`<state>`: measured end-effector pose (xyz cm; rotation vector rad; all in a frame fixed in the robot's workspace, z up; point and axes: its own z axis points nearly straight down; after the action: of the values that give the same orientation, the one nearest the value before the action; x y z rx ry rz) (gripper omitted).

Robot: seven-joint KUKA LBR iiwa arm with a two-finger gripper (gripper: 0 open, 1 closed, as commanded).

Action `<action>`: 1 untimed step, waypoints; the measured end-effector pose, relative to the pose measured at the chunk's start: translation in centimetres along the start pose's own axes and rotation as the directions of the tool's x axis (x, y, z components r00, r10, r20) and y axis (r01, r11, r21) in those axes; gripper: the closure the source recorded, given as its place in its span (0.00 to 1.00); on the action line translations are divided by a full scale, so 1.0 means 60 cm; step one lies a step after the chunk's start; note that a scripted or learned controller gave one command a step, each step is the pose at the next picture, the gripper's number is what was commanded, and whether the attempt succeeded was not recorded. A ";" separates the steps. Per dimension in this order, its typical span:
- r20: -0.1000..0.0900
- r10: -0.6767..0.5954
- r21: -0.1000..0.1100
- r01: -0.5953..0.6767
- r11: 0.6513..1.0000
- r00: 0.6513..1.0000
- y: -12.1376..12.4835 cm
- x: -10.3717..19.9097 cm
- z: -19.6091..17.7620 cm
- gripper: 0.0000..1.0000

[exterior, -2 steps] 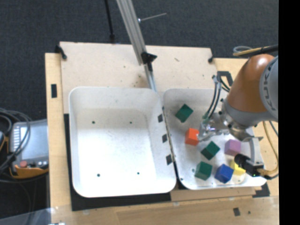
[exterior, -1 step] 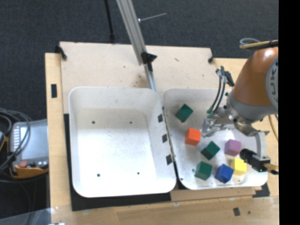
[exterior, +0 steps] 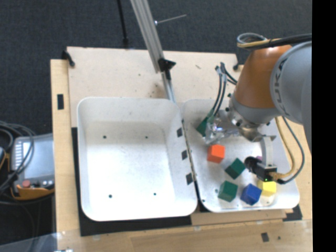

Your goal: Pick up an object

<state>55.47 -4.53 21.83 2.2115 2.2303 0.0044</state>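
The hand (exterior: 212, 132) hangs low in the right bin (exterior: 206, 203), beside a green block (exterior: 202, 126); its grip state cannot be told. Orange block (exterior: 216, 153) lies just below it, unobstructed, the likeliest pick target.

I count two white bins (exterior: 131, 156), three green blocks (exterior: 235, 168), one orange block (exterior: 216, 153), one blue block (exterior: 251, 193) and one yellow block (exterior: 268, 187) on my feed.
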 end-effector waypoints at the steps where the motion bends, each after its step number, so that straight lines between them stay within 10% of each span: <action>1: 0.000 0.000 -0.001 0.000 1.000 1.000 0.046 0.088 -0.015 1.00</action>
<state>58.19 0.78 22.72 2.2113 2.2304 0.0054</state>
